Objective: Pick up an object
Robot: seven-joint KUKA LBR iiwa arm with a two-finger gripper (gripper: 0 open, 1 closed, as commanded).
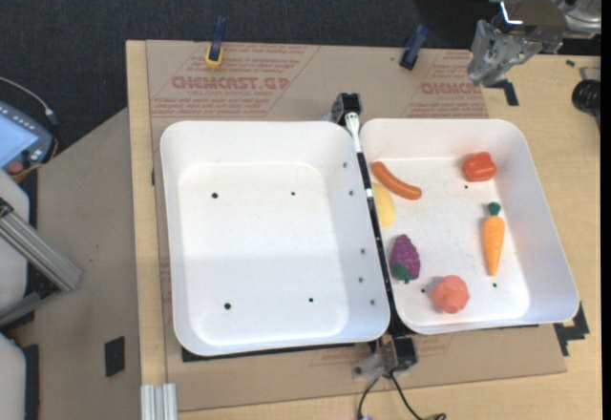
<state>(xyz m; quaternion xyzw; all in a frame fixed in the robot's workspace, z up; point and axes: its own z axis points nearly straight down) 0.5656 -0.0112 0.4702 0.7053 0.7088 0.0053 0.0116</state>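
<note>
Gripper (494,60): metallic grey, hanging at the view's upper right, above the board beyond the right bin's far rim; we cannot tell from here how its jaws stand, and we see nothing between them.
Arm: grey housing at the top right corner, well apart from the toys.
Right bin (544,246): shallow white plastic, rounded corners, smooth matte floor with small dark holes; it holds all six toys.
Sausage (396,180): glossy orange-red, long and curved, lying slantwise near the left wall.
Yellow piece (384,208): pale, smooth, oval, just beside the sausage and against the divider.
Grapes (405,257): purple, knobbly cluster, left of centre.
Pepper (479,167): red-orange, blocky, near the far right corner.
Carrot (493,239): orange, tapered, green tuft at the far end, point toward us.
Pink fruit (449,293): rounded, dimpled, near the front wall.
Left bin (181,218): same white plastic, touching the right bin along a black clipped seam.
Board (286,74): brown cardboard with red print, under both bins; we note a yellow clamp (216,44) and a blue clamp (414,46) on its far edge.
</note>
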